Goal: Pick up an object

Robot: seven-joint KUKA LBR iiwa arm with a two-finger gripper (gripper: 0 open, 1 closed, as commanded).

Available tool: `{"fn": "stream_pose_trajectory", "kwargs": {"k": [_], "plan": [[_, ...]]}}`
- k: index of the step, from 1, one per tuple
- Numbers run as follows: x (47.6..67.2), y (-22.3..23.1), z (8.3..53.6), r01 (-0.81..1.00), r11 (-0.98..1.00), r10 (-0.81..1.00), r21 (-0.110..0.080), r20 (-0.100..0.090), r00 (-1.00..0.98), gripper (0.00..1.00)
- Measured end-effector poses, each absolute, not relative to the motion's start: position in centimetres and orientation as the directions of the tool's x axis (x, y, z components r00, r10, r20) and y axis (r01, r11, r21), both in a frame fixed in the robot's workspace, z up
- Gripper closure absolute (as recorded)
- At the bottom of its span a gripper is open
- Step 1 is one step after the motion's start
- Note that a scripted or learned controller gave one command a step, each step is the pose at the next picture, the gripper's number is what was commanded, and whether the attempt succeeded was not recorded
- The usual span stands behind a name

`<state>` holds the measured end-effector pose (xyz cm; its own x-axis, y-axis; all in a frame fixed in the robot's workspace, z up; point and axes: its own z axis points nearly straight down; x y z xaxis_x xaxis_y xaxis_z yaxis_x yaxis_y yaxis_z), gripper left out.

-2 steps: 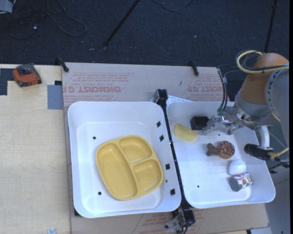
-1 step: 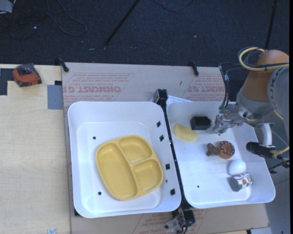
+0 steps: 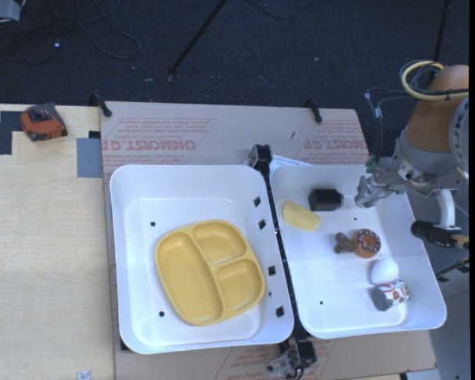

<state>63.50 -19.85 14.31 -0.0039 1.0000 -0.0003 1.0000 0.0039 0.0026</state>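
The right bin holds several small objects. A black block lies near its far edge, with a pale yellow piece just left of it. A brown and orange ring-shaped toy sits mid-bin. A white ball and a red-and-white cup on its side lie toward the near right corner. My gripper hangs over the bin's far right part, a short way right of the black block and apart from it. Nothing shows in its grasp.
The left bin holds a yellow divided plate. A black clip divider runs between the bins. A small orange and black tool lies on the wooden bench at far left. Cables hang beside the arm at right.
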Motion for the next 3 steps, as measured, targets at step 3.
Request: {"fn": "stream_pose_trajectory", "kwargs": {"k": [3], "plan": [[62.3, -14.9, 23.3, 1.000, 0.004, 1.000, -0.004, 0.002, -0.004, 1.00]]}}
